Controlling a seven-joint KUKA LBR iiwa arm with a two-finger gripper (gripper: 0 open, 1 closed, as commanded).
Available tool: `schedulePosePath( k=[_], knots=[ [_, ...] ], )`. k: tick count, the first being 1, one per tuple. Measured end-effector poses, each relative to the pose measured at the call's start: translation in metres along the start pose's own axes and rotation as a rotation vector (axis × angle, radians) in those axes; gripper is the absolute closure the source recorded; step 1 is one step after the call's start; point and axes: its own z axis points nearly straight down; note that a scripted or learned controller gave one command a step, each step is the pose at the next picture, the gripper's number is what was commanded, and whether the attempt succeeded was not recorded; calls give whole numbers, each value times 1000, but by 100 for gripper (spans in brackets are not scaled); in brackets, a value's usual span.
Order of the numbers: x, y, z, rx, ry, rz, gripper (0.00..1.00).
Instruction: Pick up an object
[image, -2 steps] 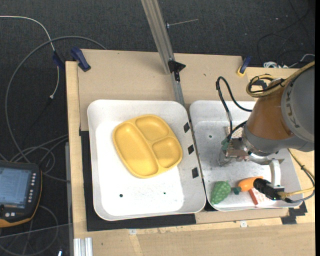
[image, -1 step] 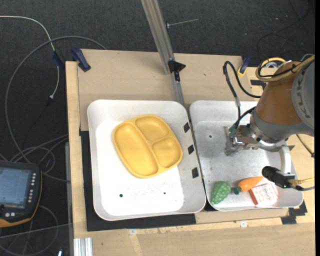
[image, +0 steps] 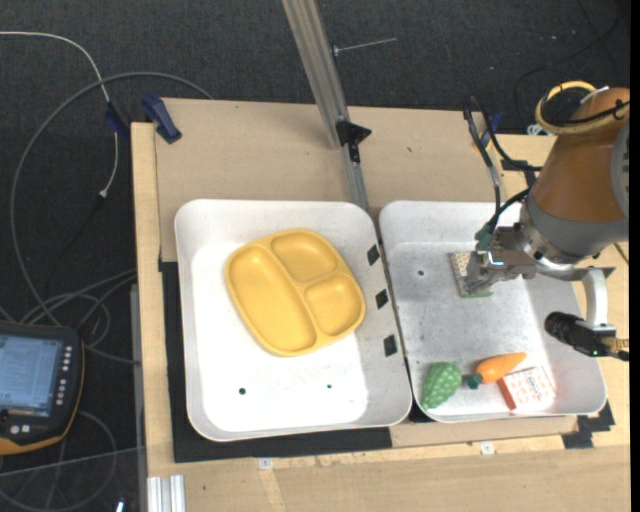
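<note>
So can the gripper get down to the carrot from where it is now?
Probably yes. The gripper hangs over bare floor in the right bin; the carrot lies uncovered near the front, though a green toy and carton crowd it.

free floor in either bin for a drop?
Left bin: bare strip along its near edge, below the yellow plate. Right bin: bare middle, between the gripper and the toys. Crowded: near edge, with green toy, carrot, box.

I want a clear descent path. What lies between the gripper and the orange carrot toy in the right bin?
In the camera view, bare white bin floor separates the gripper from the carrot toy.
</note>
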Motion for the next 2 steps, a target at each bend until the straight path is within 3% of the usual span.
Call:
schedulePosePath(
  k=[2],
  knots=[
    [108, 37, -18, 5, 4, -6, 100]
  ],
)
